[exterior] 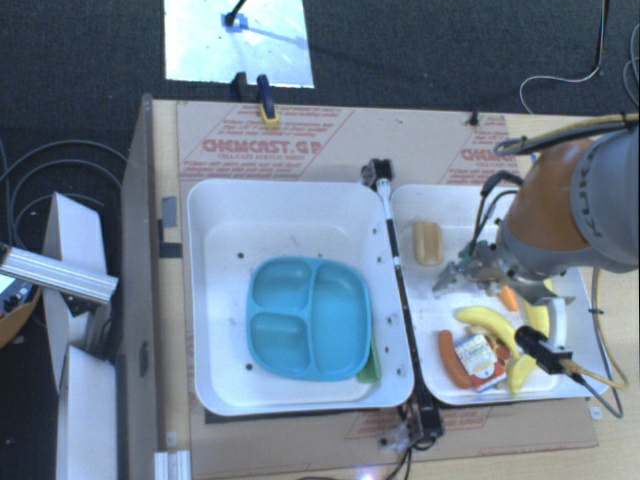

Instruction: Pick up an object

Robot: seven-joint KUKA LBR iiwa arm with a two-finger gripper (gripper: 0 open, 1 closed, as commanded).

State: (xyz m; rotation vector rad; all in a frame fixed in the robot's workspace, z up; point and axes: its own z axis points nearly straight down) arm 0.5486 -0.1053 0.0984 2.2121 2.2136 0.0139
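Left bin (215, 268): well off to the far side of my claw, across the divider; bears the blue divided plate (306, 318).
Right bin (425, 383): the one I hang over; every candidate object lies here.
My claw (462, 271): low over the bin floor, mid-bin; I cannot tell how it stands, too blurred and small.
Banana (487, 320): just beside my claw, toward the bin's near edge, resting on the floor.
Sausage (450, 356): beyond the banana, touching the small packet (477, 356).
Tan block (428, 242): near my claw, toward the divider.
Progress: by my judgement nothing is lifted yet; closing on something and raising it remain.
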